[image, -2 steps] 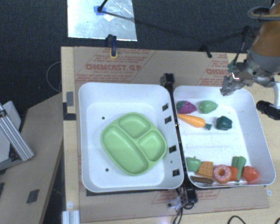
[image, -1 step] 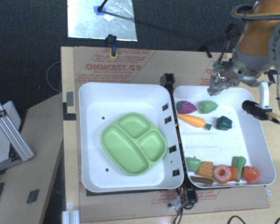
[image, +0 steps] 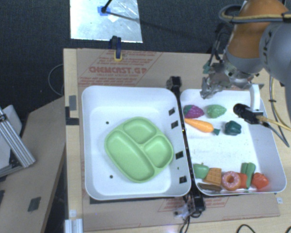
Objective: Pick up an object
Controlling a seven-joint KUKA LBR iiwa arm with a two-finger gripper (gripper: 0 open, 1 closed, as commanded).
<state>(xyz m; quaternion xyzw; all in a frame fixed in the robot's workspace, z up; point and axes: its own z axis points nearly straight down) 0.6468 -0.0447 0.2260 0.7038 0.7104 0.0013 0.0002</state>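
claw (image: 212, 92): i see it over the far left corner of the right bin (image: 277, 165), on the arm coming in from the right. it sits just far of the purple toy and the leafy one.
claw state: can't tell if it's spread or pressed together, too small and dark from here. i see nothing held in it.
target: no single object named, so any toy in the right bin counts. closest to the claw are the purple toy (image: 194, 111) and the green leafy toy (image: 216, 111), side by side at the far end.
other candidates: carrot (image: 199, 125) lying flat just near of the purple toy, dark teal pepper (image: 233, 127) to its right.
near-edge cluster: waffle piece (image: 214, 175), donut (image: 230, 180) and red toy (image: 260, 180), packed against the near wall, well apart from the claw.
left bin (image: 94, 130): holds a green divided plate (image: 138, 149), no food on it.
table (image: 43, 144): carries both bins side by side.
progress: i judge this as the approach stage. every toy i can see lies on the bin floor, nothing lifted.
left to do: descend on one toy, grip it, lift clear.
my guess at pick: purple or leafy toy, since they lie nearest the claw.
risk: those two sit close together, so a grip could nudge the neighbour.
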